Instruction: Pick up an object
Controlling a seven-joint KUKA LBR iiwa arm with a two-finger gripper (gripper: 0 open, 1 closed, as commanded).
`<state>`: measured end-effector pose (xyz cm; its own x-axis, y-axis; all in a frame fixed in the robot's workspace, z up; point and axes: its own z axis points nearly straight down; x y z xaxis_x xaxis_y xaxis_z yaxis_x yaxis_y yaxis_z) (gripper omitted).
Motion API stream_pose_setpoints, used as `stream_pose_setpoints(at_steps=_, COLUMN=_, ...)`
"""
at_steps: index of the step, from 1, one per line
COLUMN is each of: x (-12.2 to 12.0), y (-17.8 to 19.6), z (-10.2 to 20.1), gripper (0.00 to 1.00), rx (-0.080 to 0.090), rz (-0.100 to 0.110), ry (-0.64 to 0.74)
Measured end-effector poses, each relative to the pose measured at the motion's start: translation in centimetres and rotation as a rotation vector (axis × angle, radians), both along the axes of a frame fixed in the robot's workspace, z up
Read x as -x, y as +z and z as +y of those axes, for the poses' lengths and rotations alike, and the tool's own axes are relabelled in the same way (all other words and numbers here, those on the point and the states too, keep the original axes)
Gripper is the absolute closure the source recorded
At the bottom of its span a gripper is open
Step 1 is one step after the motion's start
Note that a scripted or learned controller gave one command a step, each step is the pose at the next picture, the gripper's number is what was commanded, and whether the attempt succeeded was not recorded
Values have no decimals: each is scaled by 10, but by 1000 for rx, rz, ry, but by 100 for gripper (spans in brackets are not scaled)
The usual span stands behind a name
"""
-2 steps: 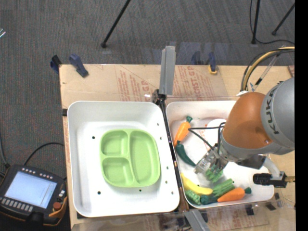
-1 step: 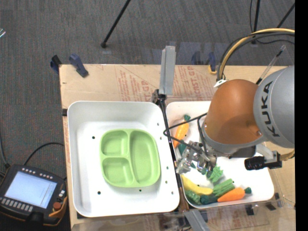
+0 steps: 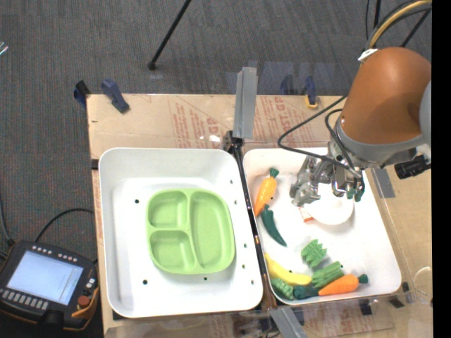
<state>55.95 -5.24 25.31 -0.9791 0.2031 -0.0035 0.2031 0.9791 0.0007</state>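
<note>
1. Here, from the overhead camera, my jaws [image 3: 328, 189] hang low in the right bin [image 3: 384, 241], over a white disc [image 3: 331, 212]; I cannot tell how wide they stand or whether they grip anything.
2. Toys lie around: a carrot [image 3: 264, 192] left of my jaws, a green pepper [image 3: 273, 227] below it, a banana [image 3: 287, 272] and another carrot [image 3: 342, 284] near the front wall.
3. The left bin [image 3: 116, 189] holds a green tray [image 3: 190, 231].

Toy carrots [image 3: 263, 192], banana [image 3: 285, 271], greens [image 3: 273, 227] lie in right bin [image 3: 390, 248]
</note>
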Motion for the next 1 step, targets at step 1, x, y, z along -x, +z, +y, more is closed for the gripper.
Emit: stream_pose_setpoints(at_steps=1, x=31, y=-74, z=-86, gripper=100, rx=-2, rz=9, ry=118)
